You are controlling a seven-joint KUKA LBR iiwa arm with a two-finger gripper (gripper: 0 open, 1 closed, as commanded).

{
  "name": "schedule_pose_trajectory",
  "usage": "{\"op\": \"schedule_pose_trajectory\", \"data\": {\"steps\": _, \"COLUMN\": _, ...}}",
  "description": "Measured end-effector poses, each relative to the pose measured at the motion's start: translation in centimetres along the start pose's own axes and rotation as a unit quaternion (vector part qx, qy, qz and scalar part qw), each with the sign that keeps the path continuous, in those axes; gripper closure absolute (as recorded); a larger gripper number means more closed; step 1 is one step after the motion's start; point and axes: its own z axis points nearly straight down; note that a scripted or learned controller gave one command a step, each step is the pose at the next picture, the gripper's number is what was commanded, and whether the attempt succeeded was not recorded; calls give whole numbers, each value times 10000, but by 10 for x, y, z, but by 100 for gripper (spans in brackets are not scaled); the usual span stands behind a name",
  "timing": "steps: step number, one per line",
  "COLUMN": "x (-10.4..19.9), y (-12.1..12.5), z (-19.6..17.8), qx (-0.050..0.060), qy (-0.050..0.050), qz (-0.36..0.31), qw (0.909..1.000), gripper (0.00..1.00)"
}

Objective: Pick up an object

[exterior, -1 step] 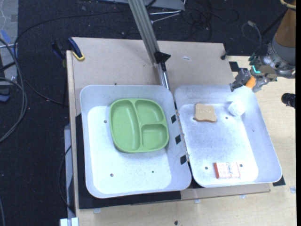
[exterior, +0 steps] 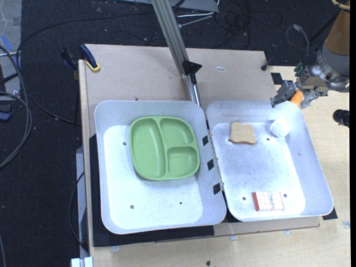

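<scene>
While no object is yet chosen for certain, the likeliest candidate is the orange object (exterior: pixel 297 97) that sits right at the gripper (exterior: pixel 296 95), just past the far right rim of the right bin (exterior: pixel 311 166). It seems to lie between the jaws, which look closed on it, though the view there is small and cluttered. Close by inside the bin lies a white cup (exterior: pixel 280 127), near the far right corner, with a slice of toast (exterior: pixel 243 133) to its left and a small red and white box (exterior: pixel 268 200) near the front rim. To do this step well, the jaws should be kept firm and the lift straight up, so the orange thing does not slip or catch on the rim. Open room is good above the right bin and across its bare middle. The left bin (exterior: pixel 111 166) holds a green divided plate (exterior: pixel 165 147), and a slanted metal pole (exterior: pixel 172 29) crosses the worktop (exterior: pixel 133 71) behind, well apart from the gripper
</scene>
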Motion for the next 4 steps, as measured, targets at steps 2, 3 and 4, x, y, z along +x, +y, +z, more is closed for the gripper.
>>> {"op": "schedule_pose_trajectory", "data": {"steps": 2, "x": 14, "y": -8, "z": 95, "qx": 23, "qy": 6, "qz": -6, "qw": 10000, "gripper": 0}}
{"op": "schedule_pose_trajectory", "data": {"steps": 3, "x": 26, "y": -5, "z": 152, "qx": 21, "qy": 34, "qz": -16, "qw": 10000, "gripper": 0}}
{"op": "schedule_pose_trajectory", "data": {"steps": 4, "x": 24, "y": -3, "z": 138, "qx": -28, "qy": 0, "qz": -17, "qw": 10000, "gripper": 100}}
